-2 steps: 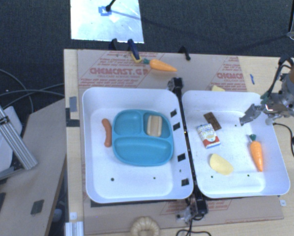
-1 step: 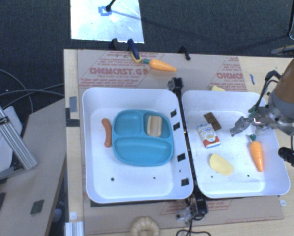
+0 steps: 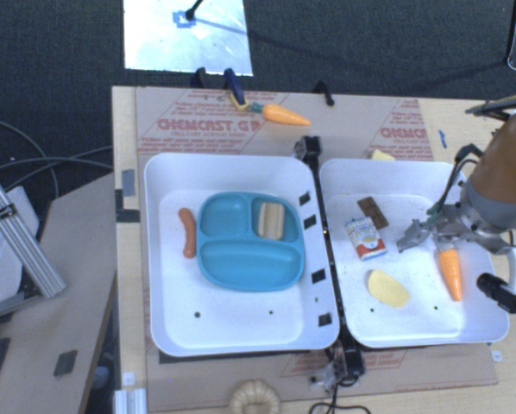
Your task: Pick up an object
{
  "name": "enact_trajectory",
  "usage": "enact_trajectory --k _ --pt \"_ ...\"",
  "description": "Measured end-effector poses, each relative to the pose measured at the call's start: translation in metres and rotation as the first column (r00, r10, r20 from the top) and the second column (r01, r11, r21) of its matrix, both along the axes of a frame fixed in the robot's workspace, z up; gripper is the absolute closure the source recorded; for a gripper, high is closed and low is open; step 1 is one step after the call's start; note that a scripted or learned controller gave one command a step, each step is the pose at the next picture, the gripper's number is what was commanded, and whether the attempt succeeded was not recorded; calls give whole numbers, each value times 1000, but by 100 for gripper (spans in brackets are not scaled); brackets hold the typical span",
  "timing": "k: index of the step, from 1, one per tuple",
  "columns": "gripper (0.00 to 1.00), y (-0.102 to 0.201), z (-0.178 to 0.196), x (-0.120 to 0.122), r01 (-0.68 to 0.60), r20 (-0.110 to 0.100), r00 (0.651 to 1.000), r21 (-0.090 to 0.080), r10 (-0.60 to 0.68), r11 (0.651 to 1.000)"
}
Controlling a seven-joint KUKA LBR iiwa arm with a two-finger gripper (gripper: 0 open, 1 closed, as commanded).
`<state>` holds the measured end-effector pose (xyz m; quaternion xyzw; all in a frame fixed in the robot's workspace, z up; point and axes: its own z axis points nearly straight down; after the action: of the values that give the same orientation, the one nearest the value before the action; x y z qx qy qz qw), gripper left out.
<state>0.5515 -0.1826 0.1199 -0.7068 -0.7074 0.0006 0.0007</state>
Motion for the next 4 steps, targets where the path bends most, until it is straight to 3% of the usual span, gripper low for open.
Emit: enact_trajectory --k 1,2,4 --pt "0 1 -37 0 -1 1 1000 0 1 1000" --pt "100 0 -25 2 0 6 1000 -1 0 1000" --pt "100 -13 82 -7 1 8 1000 -3 -1 1000"
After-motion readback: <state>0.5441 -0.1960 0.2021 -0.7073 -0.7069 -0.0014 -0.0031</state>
